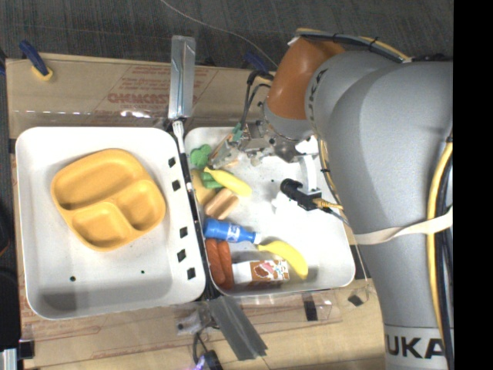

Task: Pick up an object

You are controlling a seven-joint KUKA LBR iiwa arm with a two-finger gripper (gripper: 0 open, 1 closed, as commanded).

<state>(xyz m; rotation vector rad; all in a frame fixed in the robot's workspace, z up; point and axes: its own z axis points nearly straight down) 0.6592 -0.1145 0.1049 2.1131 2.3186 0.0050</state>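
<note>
The claw point(236, 146) hangs low over the far corner of the cluttered white bin point(333, 241), its tip lost in a tangle of metal and wire, so from this slant I cannot tell whether it is spread or pressed together. Just beside the claw, toward the view's left, lies a small green item point(200, 156), perhaps a toy vegetable. Just below the claw in the view lies a yellow piece point(229, 182), and a tan sausage-shaped piece point(219, 203) touches that one's lower side. Farther from the claw along the same wall, a blue bottle point(229, 231) lies on its side. Beyond it three things crowd the near edge, well apart from the claw: a red sausage point(216, 259), a banana point(286, 256) and a brown-labelled bottle point(262, 271). The second bin point(46, 287) sits across the divider on the claw's left in the view and carries a yellow compartment tray point(108, 197). Both bins rest on the tabletop point(77, 83).
</note>
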